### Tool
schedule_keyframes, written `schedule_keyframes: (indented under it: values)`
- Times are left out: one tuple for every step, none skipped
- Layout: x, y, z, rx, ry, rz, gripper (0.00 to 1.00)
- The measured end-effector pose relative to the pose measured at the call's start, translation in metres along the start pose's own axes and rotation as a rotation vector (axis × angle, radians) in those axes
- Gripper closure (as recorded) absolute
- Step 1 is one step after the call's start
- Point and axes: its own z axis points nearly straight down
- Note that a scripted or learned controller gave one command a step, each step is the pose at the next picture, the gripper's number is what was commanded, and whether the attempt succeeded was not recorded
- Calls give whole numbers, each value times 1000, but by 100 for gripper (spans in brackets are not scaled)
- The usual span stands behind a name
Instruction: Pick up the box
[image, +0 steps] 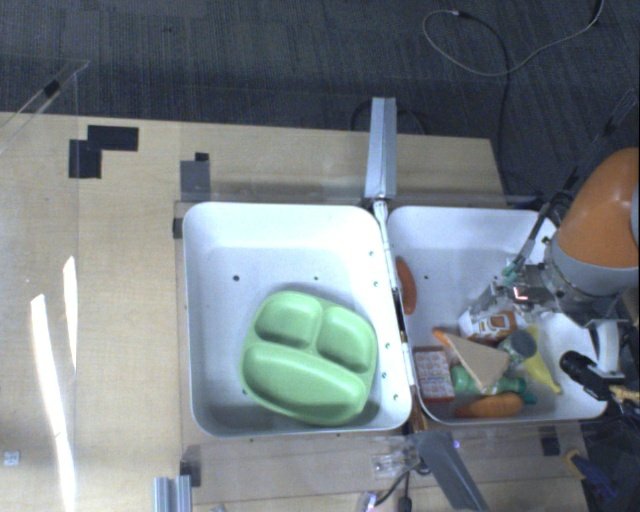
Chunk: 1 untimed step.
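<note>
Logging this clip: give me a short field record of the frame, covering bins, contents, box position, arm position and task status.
left bin: holds a green divided tray
right bin: pile of toy food at its near end
box: flat, red patterned, by the divider, at the pile's left edge
other items: carrot, banana, hot dog along the divider
arm: over the right bin's right side
gripper: above the pile, right of the box
status: box not lifted

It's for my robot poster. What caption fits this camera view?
Robot end effector poised over toy food in the right bin, near the small box; green divided tray in the left bin.
</note>
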Motion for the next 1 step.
schedule_keyframes:
  values:
    - [45,51,67,-11,0,74,0]
